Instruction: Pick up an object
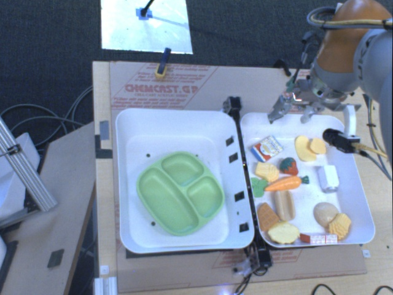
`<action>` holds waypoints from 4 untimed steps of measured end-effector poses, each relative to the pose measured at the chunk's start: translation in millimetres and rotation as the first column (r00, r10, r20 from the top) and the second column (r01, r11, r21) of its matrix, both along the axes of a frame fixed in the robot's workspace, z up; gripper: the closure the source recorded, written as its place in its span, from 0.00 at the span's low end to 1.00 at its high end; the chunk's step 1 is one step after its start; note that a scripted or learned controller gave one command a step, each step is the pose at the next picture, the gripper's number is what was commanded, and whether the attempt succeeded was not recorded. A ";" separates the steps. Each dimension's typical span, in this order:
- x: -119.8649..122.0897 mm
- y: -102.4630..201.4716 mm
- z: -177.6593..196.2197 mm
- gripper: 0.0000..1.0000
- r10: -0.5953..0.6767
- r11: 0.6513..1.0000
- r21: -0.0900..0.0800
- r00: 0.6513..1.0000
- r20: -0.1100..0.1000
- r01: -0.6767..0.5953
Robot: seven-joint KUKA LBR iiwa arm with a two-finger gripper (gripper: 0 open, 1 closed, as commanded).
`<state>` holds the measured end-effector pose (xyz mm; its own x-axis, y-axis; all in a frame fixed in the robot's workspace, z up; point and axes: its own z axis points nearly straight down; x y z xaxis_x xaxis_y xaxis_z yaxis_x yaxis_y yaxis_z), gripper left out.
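The right bin [362,192] holds several toy foods: a small red and white carton [268,147], yellow slices [305,146], a strawberry [288,164], a carrot [284,183], a white block [328,178], a hot dog [283,204], a brown cracker [266,216] and a pale egg-shaped piece [325,212]. My gripper [290,115] hangs over the far rim of this bin, above and behind the carton. Its two fingers stand apart, open, with nothing between them.
The left bin [132,140] holds a green divided plate [179,192]. A black divider [241,165] runs between the bins. A black part with a cable [341,141] juts over the right bin's far right side. A white sheet [146,17] lies beyond the bench.
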<state>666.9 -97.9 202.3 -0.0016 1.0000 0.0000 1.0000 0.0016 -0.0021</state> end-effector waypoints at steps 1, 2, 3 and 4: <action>-1.5 10.5 -54.4 0.00 0.003 1.000 0.001 1.000 0.000 -0.003; -4.0 3.2 -112.0 0.00 -0.001 1.000 0.000 1.000 0.001 0.001; -3.0 3.6 -117.0 0.00 0.000 1.000 0.000 1.000 0.004 0.000; -1.9 3.7 -105.7 1.00 -0.001 1.000 0.000 1.000 0.007 0.001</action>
